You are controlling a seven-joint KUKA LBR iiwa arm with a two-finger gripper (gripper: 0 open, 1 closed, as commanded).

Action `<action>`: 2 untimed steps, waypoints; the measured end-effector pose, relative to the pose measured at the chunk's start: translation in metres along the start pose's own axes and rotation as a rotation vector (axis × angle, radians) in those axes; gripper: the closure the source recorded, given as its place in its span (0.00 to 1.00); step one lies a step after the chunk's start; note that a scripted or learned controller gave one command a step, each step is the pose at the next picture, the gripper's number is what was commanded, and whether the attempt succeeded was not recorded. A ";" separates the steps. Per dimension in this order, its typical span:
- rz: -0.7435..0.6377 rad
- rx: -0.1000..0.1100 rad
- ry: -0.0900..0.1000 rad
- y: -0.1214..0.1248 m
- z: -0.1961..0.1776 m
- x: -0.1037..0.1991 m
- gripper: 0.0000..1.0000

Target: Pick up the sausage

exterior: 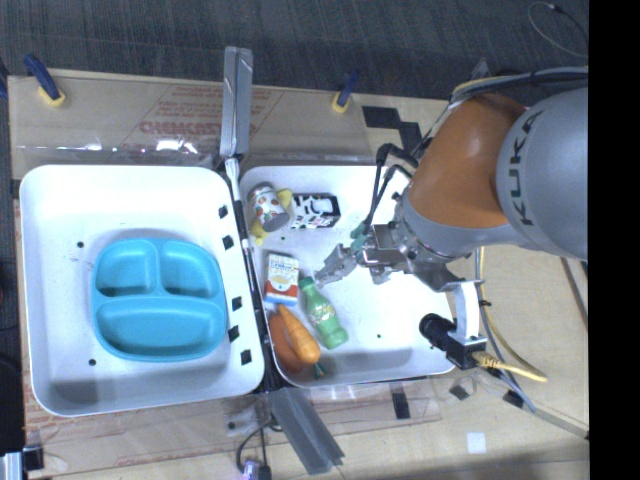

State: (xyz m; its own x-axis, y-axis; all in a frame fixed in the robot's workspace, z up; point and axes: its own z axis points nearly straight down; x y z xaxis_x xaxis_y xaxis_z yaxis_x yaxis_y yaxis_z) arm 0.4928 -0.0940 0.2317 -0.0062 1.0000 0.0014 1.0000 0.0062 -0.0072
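Note:
The sausage [293, 336], an orange-brown oblong piece, lies at the front left corner of the right bin [400, 363], against the bin's left wall. A green bottle [322, 313] lies right beside it. My gripper [343, 251] hangs over the middle of the right bin, above and to the right of the sausage and apart from it. Its fingers [330, 268] stand open with nothing between them, pointing left toward the juice box [282, 276].
A small can [268, 206] and a black-and-white carton [315, 211] sit at the back of the right bin. The left bin [50, 268] holds a blue divided tray [158, 298]. The arm's bulk covers the right bin's right side.

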 end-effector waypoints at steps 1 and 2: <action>-0.062 -0.001 -0.001 0.050 0.070 -0.045 0.00; -0.123 -0.003 0.000 0.108 0.098 -0.095 0.00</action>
State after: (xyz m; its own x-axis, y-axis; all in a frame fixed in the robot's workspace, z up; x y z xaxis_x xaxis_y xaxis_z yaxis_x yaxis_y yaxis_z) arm 0.6008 -0.1880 0.1325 -0.1284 0.9917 0.0017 0.9917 0.1284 -0.0038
